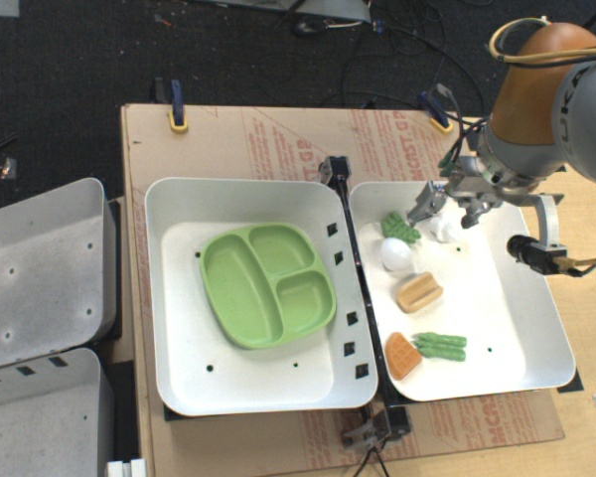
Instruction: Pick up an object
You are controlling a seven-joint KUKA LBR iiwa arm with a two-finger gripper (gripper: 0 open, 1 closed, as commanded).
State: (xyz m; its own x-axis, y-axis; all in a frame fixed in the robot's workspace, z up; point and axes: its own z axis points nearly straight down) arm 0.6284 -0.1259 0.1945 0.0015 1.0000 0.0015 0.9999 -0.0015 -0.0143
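My gripper [449,213] hangs over the back of the right bin [517,311], its two fingers spread apart and open with nothing between them. Just below it lies a small white object [444,231]. A leafy green toy vegetable [400,230] sits left of the left fingertip. In front of that is a white ball [395,254], then a tan bread piece [418,292]. Near the bin's front lie an orange piece [403,356] and green beans [439,346].
The left bin [179,346] holds a green divided plate [268,284]. A black divider with clips [356,296] runs between the bins. Cardboard [248,137] lies under both bins. White bin lids [40,266] rest at the far left.
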